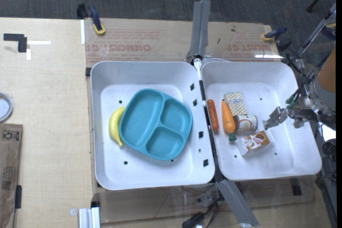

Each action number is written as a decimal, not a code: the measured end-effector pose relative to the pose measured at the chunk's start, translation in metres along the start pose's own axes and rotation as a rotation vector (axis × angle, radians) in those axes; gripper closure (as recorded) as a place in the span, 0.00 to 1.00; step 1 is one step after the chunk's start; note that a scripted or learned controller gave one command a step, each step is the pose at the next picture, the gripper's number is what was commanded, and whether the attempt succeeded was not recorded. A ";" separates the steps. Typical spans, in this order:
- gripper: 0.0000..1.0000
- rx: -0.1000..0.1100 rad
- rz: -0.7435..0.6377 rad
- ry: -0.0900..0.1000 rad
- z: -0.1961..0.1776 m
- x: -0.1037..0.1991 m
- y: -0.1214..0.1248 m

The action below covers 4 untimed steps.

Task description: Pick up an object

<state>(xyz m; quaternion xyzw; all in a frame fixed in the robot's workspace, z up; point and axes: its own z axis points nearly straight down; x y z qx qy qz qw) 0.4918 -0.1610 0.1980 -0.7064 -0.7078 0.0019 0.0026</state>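
Observation:
In the right bin (278, 160) lie an orange carrot (228, 117), a brown sausage (213, 115), a small can on its side (247, 124), a patterned packet (235, 102) and a small red-and-white box (254, 143). My gripper (272, 118) hangs low over the right half of this bin, tilted and pointing left, just right of the can and above the box. Nothing shows between its tips.
The left bin (107, 163) holds a blue divided plate (156, 124) with a yellow banana (115, 125) tucked at its left edge. A ridge (203, 115) separates the two bins. Clamps (96, 20) and cardboard sit behind them.

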 end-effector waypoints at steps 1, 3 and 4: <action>0.00 -0.011 -0.426 -0.006 0.105 0.045 0.025; 1.00 -0.006 -0.448 -0.003 0.098 0.047 0.127; 1.00 -0.002 -0.248 -0.003 -0.024 0.137 0.113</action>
